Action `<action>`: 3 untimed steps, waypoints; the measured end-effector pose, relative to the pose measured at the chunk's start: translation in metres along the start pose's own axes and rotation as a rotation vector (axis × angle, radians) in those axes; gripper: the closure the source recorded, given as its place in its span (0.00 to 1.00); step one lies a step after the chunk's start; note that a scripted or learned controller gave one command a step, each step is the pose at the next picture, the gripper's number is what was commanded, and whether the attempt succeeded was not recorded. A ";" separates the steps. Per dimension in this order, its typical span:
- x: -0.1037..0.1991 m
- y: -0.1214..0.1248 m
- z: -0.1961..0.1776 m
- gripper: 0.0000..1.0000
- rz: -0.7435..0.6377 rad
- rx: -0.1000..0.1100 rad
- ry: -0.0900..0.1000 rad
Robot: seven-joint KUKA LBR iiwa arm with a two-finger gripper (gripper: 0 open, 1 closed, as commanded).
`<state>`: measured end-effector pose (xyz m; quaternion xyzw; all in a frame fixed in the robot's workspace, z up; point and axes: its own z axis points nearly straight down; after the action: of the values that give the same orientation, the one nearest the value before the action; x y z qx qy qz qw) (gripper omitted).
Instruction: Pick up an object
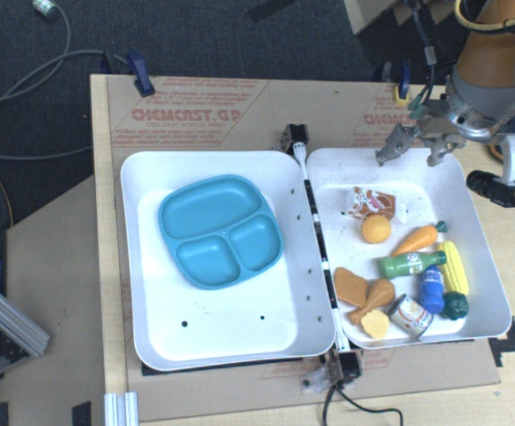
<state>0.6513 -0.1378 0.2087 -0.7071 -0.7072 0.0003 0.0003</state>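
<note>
gripper [415, 149] hovering with fingers spread wide and holding nothing, over the right bin's [488, 278] upper rim.

toy food is sitting lower right in that bin: a snack packet [370, 204], orange ball [376, 229], carrot [416, 239], green bottle [411, 264], corn [455, 267]; the lowest pieces are overlapping and hard to identify. a blue divided plate [219, 230] is lying in the left bin [151, 327]. the arm is cut off at the upper right.

glossy white plastic bins [142, 238], a smooth blue plastic tray [219, 231], on matt brown cardboard [240, 105].
</note>
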 end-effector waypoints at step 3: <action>0.034 -0.040 0.113 1.00 0.000 -0.005 -0.001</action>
<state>0.6109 -0.1038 0.0953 -0.7070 -0.7072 -0.0013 -0.0020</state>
